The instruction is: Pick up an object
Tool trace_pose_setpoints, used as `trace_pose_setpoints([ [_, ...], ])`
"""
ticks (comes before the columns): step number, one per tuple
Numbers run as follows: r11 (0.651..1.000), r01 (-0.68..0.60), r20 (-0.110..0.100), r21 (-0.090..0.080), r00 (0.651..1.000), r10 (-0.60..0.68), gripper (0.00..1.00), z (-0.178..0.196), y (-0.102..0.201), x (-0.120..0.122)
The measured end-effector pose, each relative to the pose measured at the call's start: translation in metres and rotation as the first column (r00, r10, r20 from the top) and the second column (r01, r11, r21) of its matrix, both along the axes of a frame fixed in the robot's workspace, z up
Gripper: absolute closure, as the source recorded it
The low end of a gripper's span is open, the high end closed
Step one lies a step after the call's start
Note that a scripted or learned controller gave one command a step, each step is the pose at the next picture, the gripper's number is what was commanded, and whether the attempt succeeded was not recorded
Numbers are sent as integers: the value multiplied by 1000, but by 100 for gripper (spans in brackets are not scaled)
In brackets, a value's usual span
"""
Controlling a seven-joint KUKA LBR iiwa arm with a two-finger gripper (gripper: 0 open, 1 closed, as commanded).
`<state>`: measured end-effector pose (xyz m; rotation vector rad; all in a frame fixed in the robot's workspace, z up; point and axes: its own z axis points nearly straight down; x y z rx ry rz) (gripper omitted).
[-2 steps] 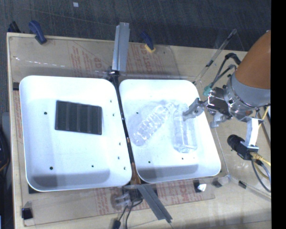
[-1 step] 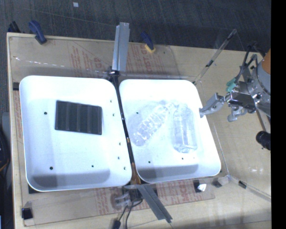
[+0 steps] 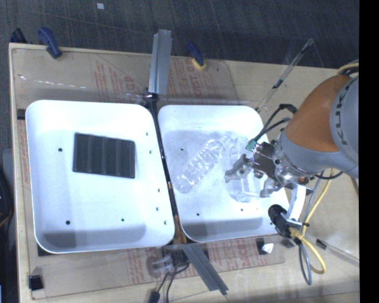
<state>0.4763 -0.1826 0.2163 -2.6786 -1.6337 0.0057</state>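
Clear plastic bottle [image 3: 201, 163] lying slantwise in right bin [image 3: 177, 188]; gripper [image 3: 247, 172] low at its right end, finger state unreadable; advise centring over bottle body before closing

The bench [image 3: 82, 68] carries two white bins: the left bin [image 3: 44, 188] toward nine o'clock, the right bin [image 3: 202, 229] toward three, touching along their inner edges. Blue clamps [image 3: 49, 41] grip its twelve o'clock edge.

A clear plastic bottle [image 3: 199, 165] lies on its side in the right bin [image 3: 202, 232], its length running from seven o'clock to one o'clock. A dark ribbed rectangular block [image 3: 104, 155] lies flat in the left bin [image 3: 44, 115], toward that bin's ten o'clock part.
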Motion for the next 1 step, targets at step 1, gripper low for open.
trace_pose_setpoints([
  [1,1000,0,0,0,1000,0,0,0,0,0],
])
